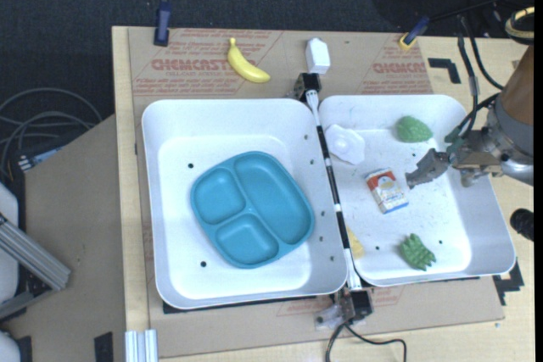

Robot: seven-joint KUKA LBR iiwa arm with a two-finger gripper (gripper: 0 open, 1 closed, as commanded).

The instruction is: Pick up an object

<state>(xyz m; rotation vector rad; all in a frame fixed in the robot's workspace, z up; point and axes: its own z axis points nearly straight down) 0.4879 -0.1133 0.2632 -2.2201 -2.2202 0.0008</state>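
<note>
The right bin holds a small red and white carton near its middle. A white crumpled piece lies at its upper left, a green leafy item at the top and another green item near the front. My gripper reaches in from the right and hangs just right of the carton, a little above the bin floor. Nothing shows in its grasp.
The left bin carries a blue divided plate. A yellow banana lies on the bench behind the bins. A small yellow scrap sits by the divider between the bins. Cables run over the right bin's far corner.
</note>
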